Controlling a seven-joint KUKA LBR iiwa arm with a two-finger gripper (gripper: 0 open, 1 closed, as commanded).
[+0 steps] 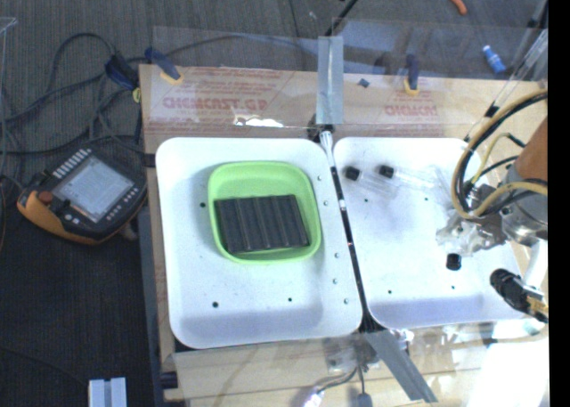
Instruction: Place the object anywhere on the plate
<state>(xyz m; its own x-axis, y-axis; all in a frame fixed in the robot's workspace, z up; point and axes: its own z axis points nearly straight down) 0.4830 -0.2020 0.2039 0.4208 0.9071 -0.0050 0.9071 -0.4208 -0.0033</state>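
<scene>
I see the green plate in the left bin, left of frame centre, with a dark ribbed block lying flat on it. At the right edge the gripper hangs over the right bin, cables looped above it. I cannot tell how it is set. Small black pieces lie near that bin's upper left.

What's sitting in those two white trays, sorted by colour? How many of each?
Green: 1, the green plate in the left bin
Dark grey: 1, the ribbed slab lying on that plate
Black: 3, small pieces in the right bin
Total: 5
</scene>
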